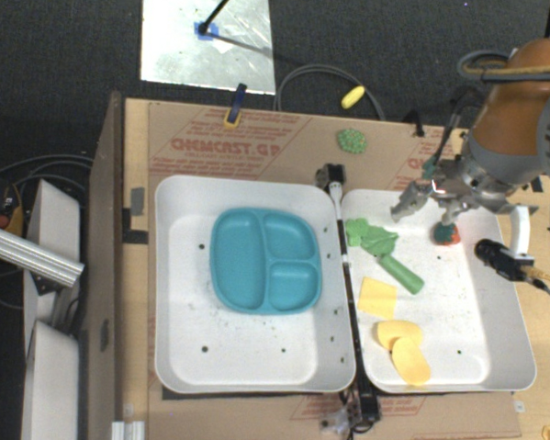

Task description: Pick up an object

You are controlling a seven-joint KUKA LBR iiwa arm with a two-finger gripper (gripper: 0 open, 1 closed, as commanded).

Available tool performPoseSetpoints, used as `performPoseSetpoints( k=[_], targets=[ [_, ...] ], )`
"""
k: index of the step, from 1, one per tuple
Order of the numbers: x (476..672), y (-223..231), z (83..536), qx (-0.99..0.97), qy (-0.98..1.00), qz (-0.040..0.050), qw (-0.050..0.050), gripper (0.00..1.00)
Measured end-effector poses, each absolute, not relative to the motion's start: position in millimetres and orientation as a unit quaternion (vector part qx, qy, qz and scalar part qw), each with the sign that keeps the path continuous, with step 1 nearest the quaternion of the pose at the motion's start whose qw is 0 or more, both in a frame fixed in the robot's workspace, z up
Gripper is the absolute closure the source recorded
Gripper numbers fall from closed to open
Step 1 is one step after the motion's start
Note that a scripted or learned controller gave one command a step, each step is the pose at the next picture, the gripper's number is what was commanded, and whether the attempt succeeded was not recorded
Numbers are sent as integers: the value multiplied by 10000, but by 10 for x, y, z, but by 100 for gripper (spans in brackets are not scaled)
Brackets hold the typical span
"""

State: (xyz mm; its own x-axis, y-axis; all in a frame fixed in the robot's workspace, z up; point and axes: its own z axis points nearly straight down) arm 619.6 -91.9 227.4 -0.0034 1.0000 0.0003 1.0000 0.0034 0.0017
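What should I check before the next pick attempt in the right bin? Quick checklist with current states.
1. Pincer over the right bin: ok.
2. Pincer holding an object: not ok, nothing seen between its fingers.
3. Small red and green object close below pincer: ok.
4. Green toy and yellow pieces apart from that object: ok.
5. Blue divided plate in left bin, out of the way: ok.
6. Finger opening: cannot tell.

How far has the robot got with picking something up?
Done: the gripper has reached the right white bin, near its far edge. In hand: nothing shows between its fingers. Left: actually grabbing something. A small red and teal object lies beside it, with the green plastic toy, the yellow square slice and yellow rounded pieces all lying in the bin.
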Motion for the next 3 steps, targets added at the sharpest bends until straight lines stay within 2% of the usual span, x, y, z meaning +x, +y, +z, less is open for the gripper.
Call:
performPoseSetpoints(
  k=[1,2,3],
  targets=[
    [6300,-1037,917,7070,7072,-26,-30,0],
    [6163,-882,1040,7057,7085,0,-2,0],
    [6243,-1064,962,7070,7073,8,11,0]
  ],
)
